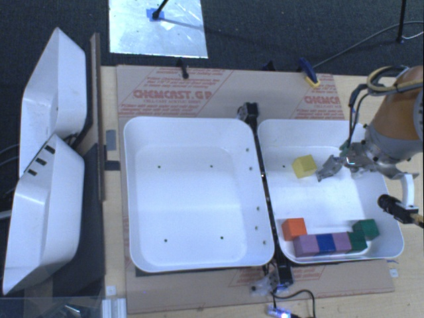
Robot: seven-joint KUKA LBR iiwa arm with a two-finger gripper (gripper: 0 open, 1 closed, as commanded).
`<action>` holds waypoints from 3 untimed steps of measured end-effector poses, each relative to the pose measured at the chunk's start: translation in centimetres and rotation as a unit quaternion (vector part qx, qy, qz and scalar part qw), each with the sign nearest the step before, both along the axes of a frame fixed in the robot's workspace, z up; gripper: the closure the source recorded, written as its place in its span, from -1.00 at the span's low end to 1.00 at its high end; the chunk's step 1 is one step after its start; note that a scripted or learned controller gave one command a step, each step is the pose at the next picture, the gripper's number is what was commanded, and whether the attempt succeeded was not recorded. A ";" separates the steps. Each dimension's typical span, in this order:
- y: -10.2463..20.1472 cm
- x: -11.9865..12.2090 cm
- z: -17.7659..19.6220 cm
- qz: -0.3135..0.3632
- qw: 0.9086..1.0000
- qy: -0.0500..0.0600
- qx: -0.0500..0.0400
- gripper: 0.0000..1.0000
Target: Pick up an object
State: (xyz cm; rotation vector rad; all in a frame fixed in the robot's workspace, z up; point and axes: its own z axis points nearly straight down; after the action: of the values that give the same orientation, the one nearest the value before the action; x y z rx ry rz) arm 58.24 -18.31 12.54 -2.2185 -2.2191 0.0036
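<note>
Right bin holds yellow block, orange block, perhaps four more.

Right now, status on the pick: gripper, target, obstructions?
Gripper over right bin, nothing seen between its fingers. Yellow block just left of it, lying free. Orange block and others along the near wall, not in the way.

The brown board under the bins carries red print. "CHEMCAST GP" reads along its far left part, and the same word "CHEMCAST" shows again at the far right, partly cut off by the arm.
</note>
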 end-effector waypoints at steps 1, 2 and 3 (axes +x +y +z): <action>0.0 -0.1 -4.1 0.000 1.000 -0.001 0.000 -1.00; 0.0 0.1 -2.8 0.000 1.000 -0.003 -0.001 1.00; 0.5 -0.4 3.1 0.000 1.000 -0.005 -0.001 1.00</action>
State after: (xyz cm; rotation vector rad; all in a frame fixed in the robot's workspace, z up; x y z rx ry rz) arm 57.85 -17.78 15.66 -2.2237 -2.2258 -0.0049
